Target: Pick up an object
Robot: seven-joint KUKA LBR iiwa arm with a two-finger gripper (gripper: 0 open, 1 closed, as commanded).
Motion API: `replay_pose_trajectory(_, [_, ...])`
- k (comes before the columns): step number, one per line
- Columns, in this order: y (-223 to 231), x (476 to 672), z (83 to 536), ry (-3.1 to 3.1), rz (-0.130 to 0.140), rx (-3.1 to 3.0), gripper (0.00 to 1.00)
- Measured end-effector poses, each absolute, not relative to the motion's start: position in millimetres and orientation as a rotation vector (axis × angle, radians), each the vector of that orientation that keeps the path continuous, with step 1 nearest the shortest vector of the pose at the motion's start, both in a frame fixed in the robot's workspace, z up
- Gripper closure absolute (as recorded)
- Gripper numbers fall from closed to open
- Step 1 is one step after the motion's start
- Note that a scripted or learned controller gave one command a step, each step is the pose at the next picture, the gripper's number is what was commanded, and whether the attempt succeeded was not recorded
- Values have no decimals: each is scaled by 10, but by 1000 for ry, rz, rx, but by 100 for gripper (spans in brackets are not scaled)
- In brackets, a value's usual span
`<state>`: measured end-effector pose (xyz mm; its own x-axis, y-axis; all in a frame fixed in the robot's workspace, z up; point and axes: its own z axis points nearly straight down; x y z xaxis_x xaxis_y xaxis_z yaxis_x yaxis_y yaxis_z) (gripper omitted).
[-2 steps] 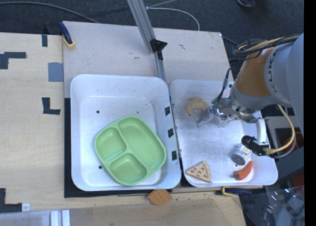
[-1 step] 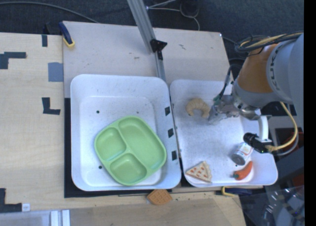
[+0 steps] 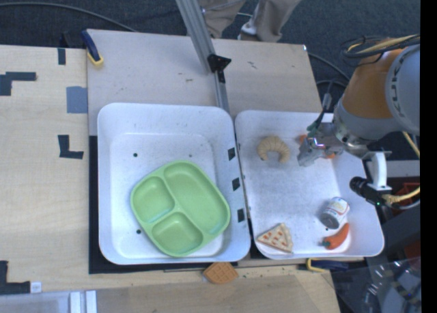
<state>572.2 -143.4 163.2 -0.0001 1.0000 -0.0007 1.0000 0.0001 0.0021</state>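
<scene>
Trouble is most likely to come from a poor line-up: the gripper [image 3: 311,152] sits low at the upper right of the right bin [image 3: 290,195], close against its right wall, and a descent there could scrape the rim or close on nothing. Something orange-red shows just beside it, though I cannot say what it is, nor whether the gripper is released or clenched, since it is too small and blurred to read.

Nearest candidate is the toy croissant [image 3: 274,147], tan, curved and glossy-looking, lying just left of the gripper in the upper part of that bin; its rounded back may slip out of a pinch. Lower right lie a small can [image 3: 334,212] on its side and a toy carrot [image 3: 337,237]; a pizza slice [image 3: 275,238] rests at the bottom edge. A green divided plate [image 3: 180,207] occupies the left bin [image 3: 116,168].
</scene>
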Motion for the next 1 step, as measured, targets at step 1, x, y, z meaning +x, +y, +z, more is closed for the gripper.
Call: replay_pose_trajectory(1, [-1479,5771,2074,2220,2,2217,100])
